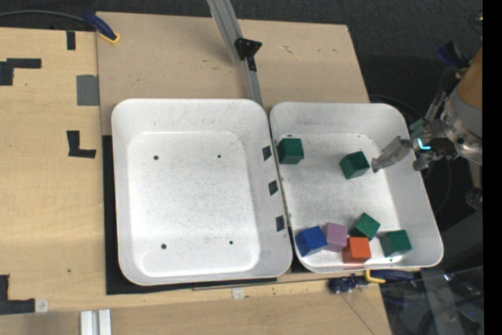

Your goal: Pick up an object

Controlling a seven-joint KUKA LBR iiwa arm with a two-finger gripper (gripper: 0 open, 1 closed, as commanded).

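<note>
One fixed overhead cam
Looks down at a slant on both bins (192,110), arm (471,102) entering from right.

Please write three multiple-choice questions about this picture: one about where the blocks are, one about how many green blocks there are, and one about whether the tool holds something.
1. Which bin contains the blocks?
A. The left bin
B. The right bin
C. Both bins

2. How many green blocks are there?
A. Two
B. Four
C. Six

3. What is between the tool's fingers?
A. A green block
B. The orange block
C. Nothing that can be seen

Answers:
1. B: every block lies in the right bin.
2. B: two green blocks sit in the upper part, and, and two near the bottom, and.
3. C: the tool is beside the upper right green block, with no block between its fingers.
</note>
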